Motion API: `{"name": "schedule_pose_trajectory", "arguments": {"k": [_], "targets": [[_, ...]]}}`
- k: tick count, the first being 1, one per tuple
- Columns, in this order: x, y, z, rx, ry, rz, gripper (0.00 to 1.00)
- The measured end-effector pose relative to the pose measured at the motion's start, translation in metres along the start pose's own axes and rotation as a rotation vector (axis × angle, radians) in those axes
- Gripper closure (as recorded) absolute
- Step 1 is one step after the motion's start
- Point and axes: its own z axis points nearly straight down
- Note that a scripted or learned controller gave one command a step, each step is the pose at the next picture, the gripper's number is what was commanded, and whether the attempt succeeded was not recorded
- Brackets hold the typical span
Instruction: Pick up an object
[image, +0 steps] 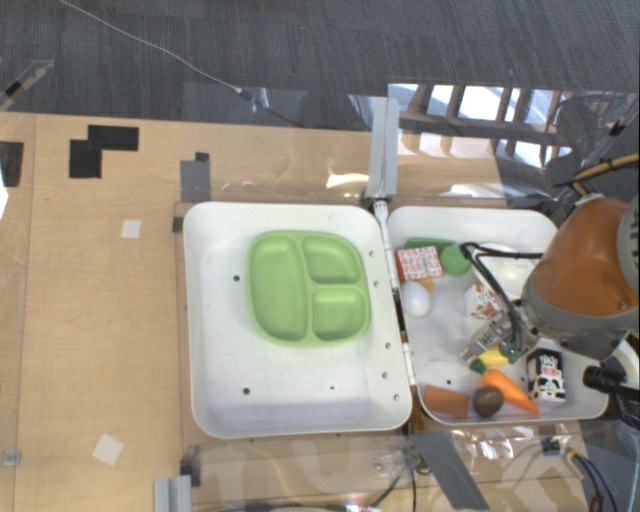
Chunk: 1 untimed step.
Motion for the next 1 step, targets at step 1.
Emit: {"name": "schedule_pose_trajectory", "arguments": {"k": [1], "targets": [[0.0687,0.0586,-0.1413,0.006,0.023,-0.048,1.0]]}}
